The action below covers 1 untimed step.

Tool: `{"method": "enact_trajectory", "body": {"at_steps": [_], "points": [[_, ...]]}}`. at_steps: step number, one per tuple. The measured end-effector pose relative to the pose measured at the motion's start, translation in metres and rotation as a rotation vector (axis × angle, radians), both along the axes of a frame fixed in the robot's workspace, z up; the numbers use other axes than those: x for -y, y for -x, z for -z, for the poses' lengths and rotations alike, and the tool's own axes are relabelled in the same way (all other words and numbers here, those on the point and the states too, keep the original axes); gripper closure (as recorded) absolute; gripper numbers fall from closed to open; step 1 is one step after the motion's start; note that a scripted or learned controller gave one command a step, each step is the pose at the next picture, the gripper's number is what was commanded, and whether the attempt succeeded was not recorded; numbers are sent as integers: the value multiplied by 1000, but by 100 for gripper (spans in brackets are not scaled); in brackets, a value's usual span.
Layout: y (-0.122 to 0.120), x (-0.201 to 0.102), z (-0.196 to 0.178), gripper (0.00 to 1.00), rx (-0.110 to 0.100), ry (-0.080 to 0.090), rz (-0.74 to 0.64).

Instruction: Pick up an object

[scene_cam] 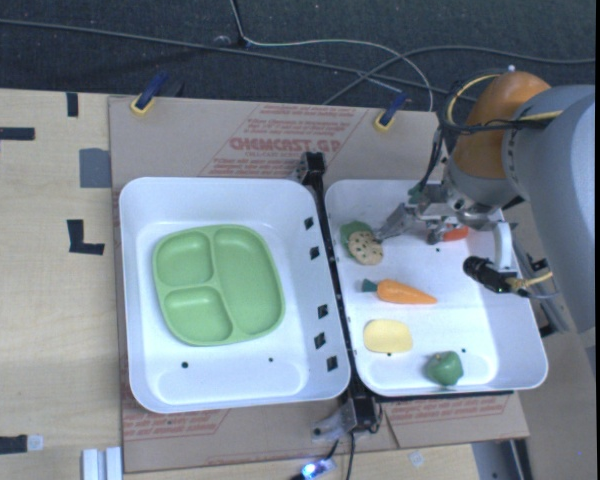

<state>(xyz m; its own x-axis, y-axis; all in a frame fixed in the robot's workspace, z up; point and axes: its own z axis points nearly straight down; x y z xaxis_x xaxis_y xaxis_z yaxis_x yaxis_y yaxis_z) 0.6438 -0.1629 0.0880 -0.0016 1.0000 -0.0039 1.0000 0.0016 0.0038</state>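
One fixed camera looked down at a slant from above the tabletop (40, 218), framing both white bins (140, 208).

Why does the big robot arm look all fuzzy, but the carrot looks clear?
In the camera view, the grey arm with the orange band sits nearest the lens, so it blurs; the orange toy carrot lies sharp in the right white bin, under even light with soft shadows.

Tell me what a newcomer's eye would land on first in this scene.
The bright green divided plate in the left bin stands out most. Next come the toy foods in the right bin: an orange carrot, a yellow piece and a green one. The gripper reaches toward a speckled cookie at that bin's upper left.
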Motion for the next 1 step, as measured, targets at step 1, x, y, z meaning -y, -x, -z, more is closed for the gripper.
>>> {"method": "enact_trajectory", "body": {"at_steps": [1], "points": [[-1, -1, -11, 100, 2, 0, -2]]}}
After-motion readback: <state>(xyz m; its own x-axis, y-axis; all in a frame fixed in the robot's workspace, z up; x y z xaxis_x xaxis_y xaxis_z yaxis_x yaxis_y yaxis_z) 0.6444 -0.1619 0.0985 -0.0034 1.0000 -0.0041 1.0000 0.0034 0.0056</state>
